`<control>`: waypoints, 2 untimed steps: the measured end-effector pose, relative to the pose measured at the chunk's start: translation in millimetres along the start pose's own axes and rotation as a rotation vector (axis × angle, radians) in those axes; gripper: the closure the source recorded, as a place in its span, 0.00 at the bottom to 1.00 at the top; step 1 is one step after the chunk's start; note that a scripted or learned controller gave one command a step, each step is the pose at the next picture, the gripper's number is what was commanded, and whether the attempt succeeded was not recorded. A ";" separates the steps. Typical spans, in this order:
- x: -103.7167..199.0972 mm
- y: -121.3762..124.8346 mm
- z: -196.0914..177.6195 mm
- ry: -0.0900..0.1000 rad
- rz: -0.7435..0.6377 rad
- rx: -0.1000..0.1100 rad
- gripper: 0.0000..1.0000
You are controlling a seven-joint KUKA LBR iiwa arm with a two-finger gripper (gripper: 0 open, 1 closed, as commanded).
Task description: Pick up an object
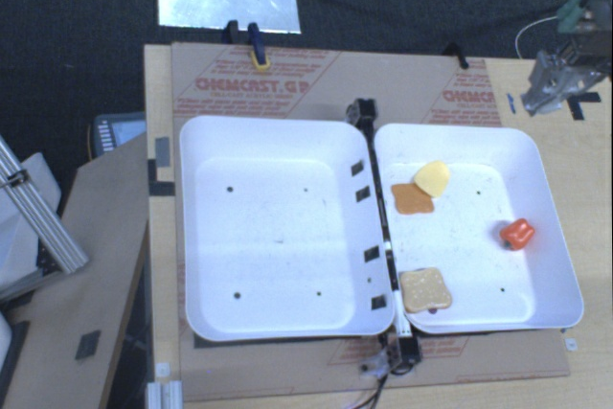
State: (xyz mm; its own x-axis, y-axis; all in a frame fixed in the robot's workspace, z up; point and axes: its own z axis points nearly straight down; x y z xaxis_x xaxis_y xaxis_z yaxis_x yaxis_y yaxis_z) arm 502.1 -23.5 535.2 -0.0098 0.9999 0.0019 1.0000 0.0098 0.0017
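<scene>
Toy food pieces lie in the right bin [536, 158]: a yellow chip [432, 177] touching a flat brown piece [411, 199], a toast slice [425, 289] by the divider, a red pepper-like piece [517, 234] alone. Likely light, stiff plastic; the red one stands proud and looks easiest, pinched across its sides. The hand [551, 86] hangs beyond the bin's far right corner; its state cannot be told. The left bin [201, 235] lies alongside.

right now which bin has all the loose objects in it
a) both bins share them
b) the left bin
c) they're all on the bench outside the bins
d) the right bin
d, since the yellow piece, the brown flat piece, the red object and the tan slice all lie inside the right bin. The hand sits out past that bin's far right corner.
</scene>
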 end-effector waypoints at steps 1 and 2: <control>65.2 -16.2 100.6 -0.001 -0.001 0.010 1.00; 146.3 -14.5 92.9 0.001 -0.003 -0.001 1.00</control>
State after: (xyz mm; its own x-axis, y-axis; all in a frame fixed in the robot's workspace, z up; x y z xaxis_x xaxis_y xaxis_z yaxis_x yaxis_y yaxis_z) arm 486.2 122.8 442.6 -0.0126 0.9999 0.0025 0.9999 0.0125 0.0031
